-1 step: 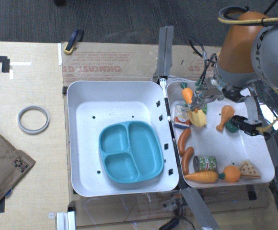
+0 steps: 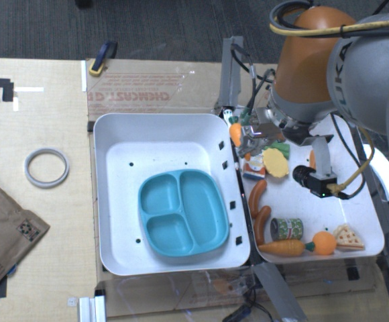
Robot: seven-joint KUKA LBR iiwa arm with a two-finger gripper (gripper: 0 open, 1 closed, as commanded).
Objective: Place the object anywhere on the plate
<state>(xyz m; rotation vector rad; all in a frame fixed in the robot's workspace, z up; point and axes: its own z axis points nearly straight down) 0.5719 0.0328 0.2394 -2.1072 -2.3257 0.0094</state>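
Note:
A blue three-compartment plate (image 2: 181,212) lies in the left white bin (image 2: 114,180), with nothing on it. My gripper (image 2: 256,137) hangs low over the far left corner of the right bin (image 2: 369,220), under the arm's orange band. Just below it are a yellow toy food (image 2: 275,163) and a small red and white piece (image 2: 253,170). An orange piece (image 2: 235,134) sits by the bin's left wall, right beside the gripper. Nothing is visibly held.
The right bin also holds two brown sausages (image 2: 257,196), a green can (image 2: 287,229), a carrot (image 2: 282,248), an orange ball (image 2: 324,243) and a waffle-like wedge (image 2: 349,237). A tape ring (image 2: 47,167) and a cardboard box (image 2: 3,237) lie on the bench to the left.

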